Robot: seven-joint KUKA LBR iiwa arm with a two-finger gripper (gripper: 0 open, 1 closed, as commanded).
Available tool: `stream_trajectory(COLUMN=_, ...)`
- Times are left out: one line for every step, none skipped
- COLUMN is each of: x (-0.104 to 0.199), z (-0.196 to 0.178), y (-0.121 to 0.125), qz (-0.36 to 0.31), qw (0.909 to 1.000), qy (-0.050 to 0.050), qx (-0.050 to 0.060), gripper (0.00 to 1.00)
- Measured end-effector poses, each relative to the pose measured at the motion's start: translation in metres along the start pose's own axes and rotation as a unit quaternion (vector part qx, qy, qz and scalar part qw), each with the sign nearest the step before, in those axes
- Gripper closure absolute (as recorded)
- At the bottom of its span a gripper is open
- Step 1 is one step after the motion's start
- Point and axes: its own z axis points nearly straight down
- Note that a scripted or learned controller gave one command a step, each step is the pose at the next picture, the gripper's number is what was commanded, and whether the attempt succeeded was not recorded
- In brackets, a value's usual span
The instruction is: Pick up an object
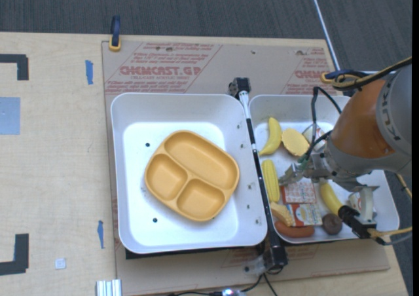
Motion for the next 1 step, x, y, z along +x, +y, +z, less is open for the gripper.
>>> stream_trajectory(x=0.0004, z=-0.0004, y=-0.0101, qz=0.000, qw=1.0000, qy=-0.001, qx=-0.001, gripper=0.00)
